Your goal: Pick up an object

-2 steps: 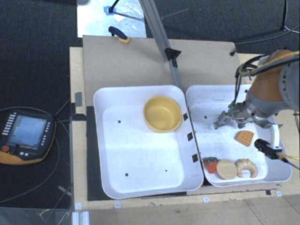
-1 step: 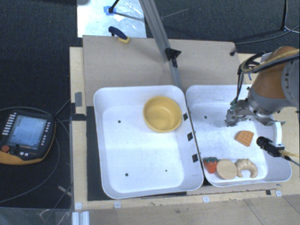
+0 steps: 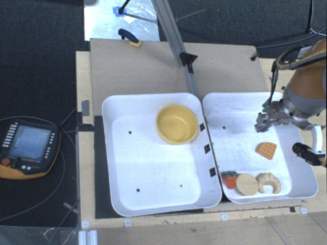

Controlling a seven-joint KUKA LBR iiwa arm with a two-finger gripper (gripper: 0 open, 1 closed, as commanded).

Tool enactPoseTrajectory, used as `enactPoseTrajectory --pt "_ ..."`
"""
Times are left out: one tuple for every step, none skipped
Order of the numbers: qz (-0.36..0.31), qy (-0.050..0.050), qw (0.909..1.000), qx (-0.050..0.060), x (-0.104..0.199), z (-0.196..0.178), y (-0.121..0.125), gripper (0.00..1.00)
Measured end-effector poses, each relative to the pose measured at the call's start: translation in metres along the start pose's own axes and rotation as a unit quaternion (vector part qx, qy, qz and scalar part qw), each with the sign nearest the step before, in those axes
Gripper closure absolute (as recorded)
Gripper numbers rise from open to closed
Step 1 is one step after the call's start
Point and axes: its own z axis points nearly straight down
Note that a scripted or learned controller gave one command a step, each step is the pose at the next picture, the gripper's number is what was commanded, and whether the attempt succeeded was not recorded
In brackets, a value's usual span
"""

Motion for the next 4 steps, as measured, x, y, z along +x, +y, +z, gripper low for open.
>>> enactPoseTrajectory --pt "-0.001 0.000 1.0000 0.000 0.010 -0.055 0.001 1.00" --pt "0.000 0.000 1.0000 0.000 0.007 -0.099 -0.003 1.00" --pt "-0.002 0.001 1.0000 0.002 0.049 -0.097 -0.016 1.00" --pt "-0.003 0.001 1.0000 0.002 0.106 -0.099 -0.027 1.00"
